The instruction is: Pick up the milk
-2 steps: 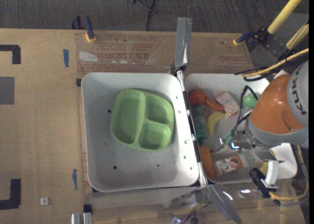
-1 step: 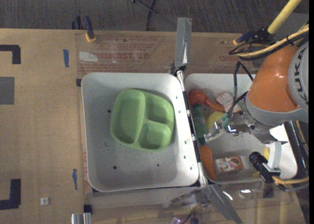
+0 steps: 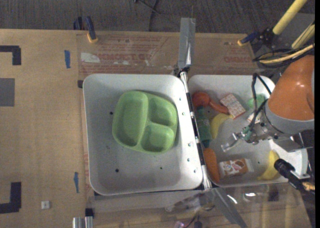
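From the fixed camera above the bench [image 3: 45, 122], two shallow white bins sat side by side. The left bin [image 3: 100, 172] held a green divided plate [image 3: 145, 121], lying flat and turned a little askew, with three compartments facing up.

The right bin [image 3: 260, 179] was crowded. The milk [image 3: 234, 167], a small carton with an orange and white face, lay on its side near the bin's front edge. Just left of it, against the wall shared with the other bin, lay an orange carrot-like piece [image 3: 211, 165]. Farther back were a red-orange toy [image 3: 206, 101], a dark green item [image 3: 203, 121] along the dividing wall, a yellow piece [image 3: 219, 123] beside it, and a small pale box with a red pattern [image 3: 233, 105]. Another yellow item [image 3: 271, 166] lay toward the bin's right side, partly covered by the arm.

The arm reached in from the right, its orange band [image 3: 296, 94] large in the frame. The claw [image 3: 231, 144] hung over the middle of the right bin, above and slightly behind the milk, apart from it, with nothing between its fingers. Whether the claw was released or clenched, I could not tell.
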`<state>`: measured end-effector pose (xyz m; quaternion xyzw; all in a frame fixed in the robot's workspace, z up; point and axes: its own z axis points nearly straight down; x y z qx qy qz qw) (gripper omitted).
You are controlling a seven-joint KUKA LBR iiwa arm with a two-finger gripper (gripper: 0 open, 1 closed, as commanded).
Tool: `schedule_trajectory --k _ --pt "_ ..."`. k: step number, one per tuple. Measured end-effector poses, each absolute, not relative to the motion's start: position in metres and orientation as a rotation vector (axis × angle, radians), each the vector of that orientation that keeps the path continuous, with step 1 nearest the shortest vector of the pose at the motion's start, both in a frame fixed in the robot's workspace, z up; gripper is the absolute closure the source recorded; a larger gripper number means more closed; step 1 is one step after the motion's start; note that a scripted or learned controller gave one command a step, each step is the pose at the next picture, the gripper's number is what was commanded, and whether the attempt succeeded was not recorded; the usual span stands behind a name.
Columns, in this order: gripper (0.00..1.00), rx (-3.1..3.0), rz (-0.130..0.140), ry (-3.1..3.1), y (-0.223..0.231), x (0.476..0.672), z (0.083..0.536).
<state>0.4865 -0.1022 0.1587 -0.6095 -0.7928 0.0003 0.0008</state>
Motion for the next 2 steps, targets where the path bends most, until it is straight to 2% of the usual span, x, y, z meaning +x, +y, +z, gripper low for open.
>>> schedule_trajectory --k 1,2 --pt "0.0 -1.998 0.001 -2.421 -0.111 0.479 0.142" --pt "0.0 -1.921 0.001 -2.497 -0.101 0.481 0.098"
